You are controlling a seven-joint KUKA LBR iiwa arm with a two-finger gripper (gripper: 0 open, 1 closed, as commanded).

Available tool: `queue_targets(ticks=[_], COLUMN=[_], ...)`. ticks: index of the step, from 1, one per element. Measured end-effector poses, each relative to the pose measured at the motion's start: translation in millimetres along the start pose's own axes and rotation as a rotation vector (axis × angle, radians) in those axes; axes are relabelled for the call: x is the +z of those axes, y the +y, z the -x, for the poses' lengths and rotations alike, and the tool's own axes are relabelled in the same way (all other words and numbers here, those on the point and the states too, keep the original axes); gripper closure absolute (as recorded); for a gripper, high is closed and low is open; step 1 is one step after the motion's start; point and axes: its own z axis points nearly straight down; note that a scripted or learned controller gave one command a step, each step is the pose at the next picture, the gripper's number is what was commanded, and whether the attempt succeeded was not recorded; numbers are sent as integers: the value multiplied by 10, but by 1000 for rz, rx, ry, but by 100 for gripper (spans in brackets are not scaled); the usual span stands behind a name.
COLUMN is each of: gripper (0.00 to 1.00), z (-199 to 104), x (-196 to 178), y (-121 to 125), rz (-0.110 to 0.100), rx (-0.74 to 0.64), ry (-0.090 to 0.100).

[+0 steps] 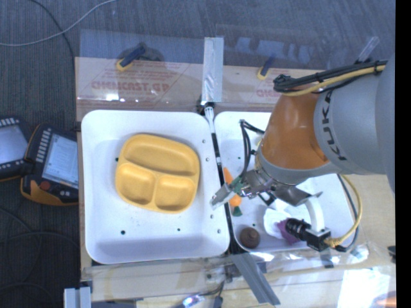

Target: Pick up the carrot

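My claw hangs low over the left edge of the right bin, close to the wall it shares with the left bin. Whether my claw is apart or together I cannot tell. The carrot shows as a small orange piece right at my claw; I cannot tell if it is gripped. A yellow divided tray lies in the left bin. A brown round piece sits by the right bin's near edge, a purple thing just beside it.
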Motion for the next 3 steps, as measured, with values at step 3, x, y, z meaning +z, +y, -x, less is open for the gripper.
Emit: queue_targets(ticks=[3], gripper=[0], z=[-192], x=[1], y=[426], rz=[0], rx=[-274], ry=[0])
